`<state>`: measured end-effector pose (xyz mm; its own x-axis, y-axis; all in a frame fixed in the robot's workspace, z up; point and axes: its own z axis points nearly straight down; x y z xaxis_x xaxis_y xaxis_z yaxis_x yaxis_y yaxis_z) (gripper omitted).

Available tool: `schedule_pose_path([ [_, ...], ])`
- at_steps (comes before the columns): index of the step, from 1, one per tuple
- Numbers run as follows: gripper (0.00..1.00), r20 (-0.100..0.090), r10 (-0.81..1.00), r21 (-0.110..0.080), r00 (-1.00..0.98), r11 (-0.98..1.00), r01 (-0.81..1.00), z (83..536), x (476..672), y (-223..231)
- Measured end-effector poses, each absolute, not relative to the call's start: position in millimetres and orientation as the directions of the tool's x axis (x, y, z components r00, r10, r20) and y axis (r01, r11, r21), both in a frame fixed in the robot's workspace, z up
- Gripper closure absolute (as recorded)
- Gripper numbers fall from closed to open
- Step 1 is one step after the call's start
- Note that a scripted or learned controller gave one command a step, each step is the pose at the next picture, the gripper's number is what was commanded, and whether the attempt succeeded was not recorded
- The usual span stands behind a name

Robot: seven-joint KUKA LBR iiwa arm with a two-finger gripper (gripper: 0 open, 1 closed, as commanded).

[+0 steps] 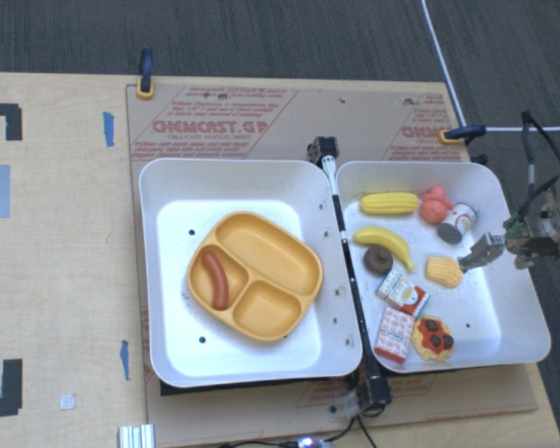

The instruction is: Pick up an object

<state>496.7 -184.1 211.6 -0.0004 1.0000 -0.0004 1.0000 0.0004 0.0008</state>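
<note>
Taking the banana (385, 245) as the landmark, and starting at the bench's near edge: the pizza slice (434, 338) lies nearest of all, nearward and right of the banana, with a red-and-white snack packet (392, 333) just left of it and a small carton (401, 293) a little farther in. A brown doughnut (378, 260) touches the banana's near side. To the banana's right sits a yellow cheese wedge (443, 270), and just beyond that the gripper (479, 253) reaches over the right bin (518, 329); nothing sits between its fingers, which look parted. Far left of the banana, in the left bin (168, 250), a yellow divided plate (271, 250) carries a sausage (214, 279). Farther back than the banana lie a corn cob (388, 203), a red fruit (435, 205) and a small can (457, 218).

The step looks like the approach, nothing lifted yet. The cheese wedge seems the likeliest target: next the fingers must drop astride it, clench and rise
</note>
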Motion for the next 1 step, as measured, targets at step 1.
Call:
schedule_pose_path([
  [1,0.00,-0.002,1.000,0.010,0.001,-0.001,1.000,97.3,499.4,-150.5],
])
